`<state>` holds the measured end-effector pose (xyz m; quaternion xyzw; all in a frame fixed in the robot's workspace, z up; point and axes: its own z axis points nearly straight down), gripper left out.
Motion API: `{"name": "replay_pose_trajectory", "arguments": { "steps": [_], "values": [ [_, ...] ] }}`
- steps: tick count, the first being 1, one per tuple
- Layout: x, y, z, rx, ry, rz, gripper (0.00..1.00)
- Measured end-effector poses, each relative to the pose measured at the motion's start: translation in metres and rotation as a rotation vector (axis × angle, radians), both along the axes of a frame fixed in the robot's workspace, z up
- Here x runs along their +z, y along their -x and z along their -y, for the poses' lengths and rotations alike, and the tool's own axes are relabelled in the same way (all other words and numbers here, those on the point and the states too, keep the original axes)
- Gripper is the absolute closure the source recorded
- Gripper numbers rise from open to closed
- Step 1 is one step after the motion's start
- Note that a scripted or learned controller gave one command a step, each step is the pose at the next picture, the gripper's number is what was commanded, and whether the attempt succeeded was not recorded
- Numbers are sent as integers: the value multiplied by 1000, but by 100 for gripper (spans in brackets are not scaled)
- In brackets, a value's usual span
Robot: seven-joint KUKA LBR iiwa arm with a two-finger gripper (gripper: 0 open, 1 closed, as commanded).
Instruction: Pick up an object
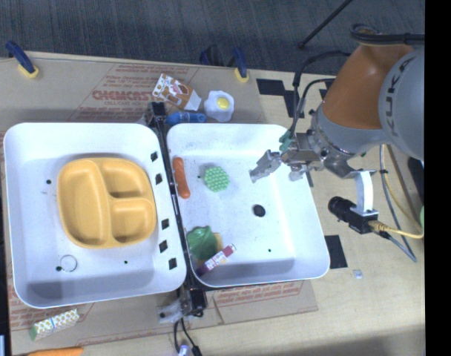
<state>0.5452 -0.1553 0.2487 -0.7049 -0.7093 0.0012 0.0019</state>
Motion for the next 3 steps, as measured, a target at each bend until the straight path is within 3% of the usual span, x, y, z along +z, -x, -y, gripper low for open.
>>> {"name": "replay_pose_trajectory", "arguments": {
  "steps": [1, 2, 3],
  "values": [
    [-87, -25, -36, 125, 0, -1, 0],
    [-158, -59, -58, 11, 0, -1, 0],
    [-148, -59, -58, 14, 0, -2, 100]
  ]
}}
